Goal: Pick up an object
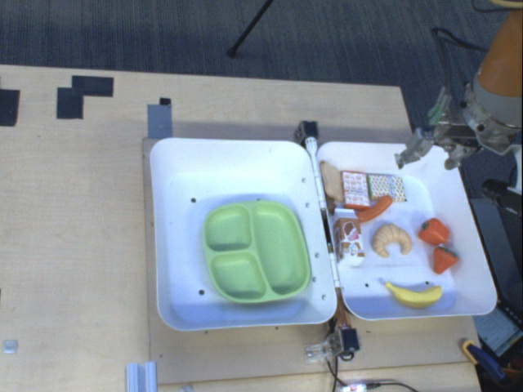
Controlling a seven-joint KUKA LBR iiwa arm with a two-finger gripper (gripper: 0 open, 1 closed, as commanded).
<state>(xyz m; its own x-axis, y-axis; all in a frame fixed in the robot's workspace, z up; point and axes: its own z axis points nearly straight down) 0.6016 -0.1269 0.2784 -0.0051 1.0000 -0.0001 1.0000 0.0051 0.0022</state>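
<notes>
The right bin (470,219) holds several toy foods: a banana (414,293) near its front, a croissant (392,238) in the middle, two red pieces (434,231) (445,259) at the right, and an orange sausage-like piece (372,211). Two small printed boxes (355,188) (386,188), a tan bread piece (330,182) and a small carton (349,237) lie towards the bin's left side. My gripper (429,153) hangs above the bin's far right corner. Its fingers are spread open with nothing between them, apart from all the objects.
The left bin (176,219) holds a green divided plate (256,250). A dark rod (261,15) crosses the floor at the back. Black blocks (82,95) sit on the bench at far left. Cables and a clip (339,345) lie by the bins' front edge.
</notes>
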